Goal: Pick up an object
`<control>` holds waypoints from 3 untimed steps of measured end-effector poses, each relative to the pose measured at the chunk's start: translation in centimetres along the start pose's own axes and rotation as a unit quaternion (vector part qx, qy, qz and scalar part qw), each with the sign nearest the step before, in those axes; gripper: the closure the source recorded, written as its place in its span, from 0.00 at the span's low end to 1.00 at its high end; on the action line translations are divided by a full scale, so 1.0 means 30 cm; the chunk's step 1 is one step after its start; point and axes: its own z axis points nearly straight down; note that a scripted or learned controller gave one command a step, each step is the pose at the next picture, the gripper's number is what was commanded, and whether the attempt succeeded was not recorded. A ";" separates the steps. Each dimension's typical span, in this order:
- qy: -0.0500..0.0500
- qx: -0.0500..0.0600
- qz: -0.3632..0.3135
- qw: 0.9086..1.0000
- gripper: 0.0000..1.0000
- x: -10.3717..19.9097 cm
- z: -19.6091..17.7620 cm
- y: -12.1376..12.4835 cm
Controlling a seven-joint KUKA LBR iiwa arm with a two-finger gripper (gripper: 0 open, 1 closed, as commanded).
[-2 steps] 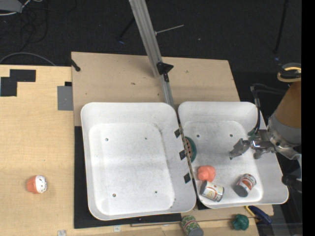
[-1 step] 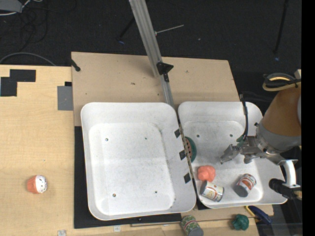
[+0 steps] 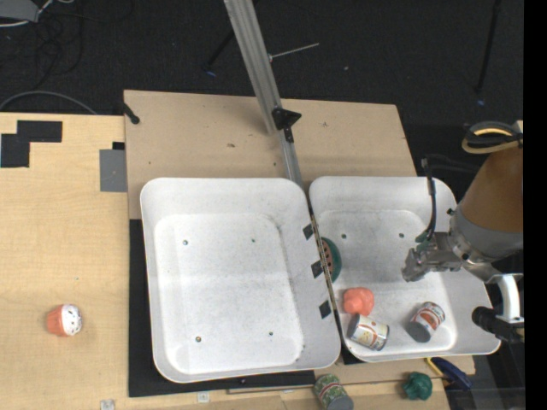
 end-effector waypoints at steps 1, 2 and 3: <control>-0.001 -0.004 -0.003 1.000 1.00 0.019 -0.203 0.003; -0.001 -0.001 -0.003 1.000 1.00 0.019 -0.187 0.002; 0.000 -0.001 -0.005 1.000 1.00 0.183 -0.169 0.059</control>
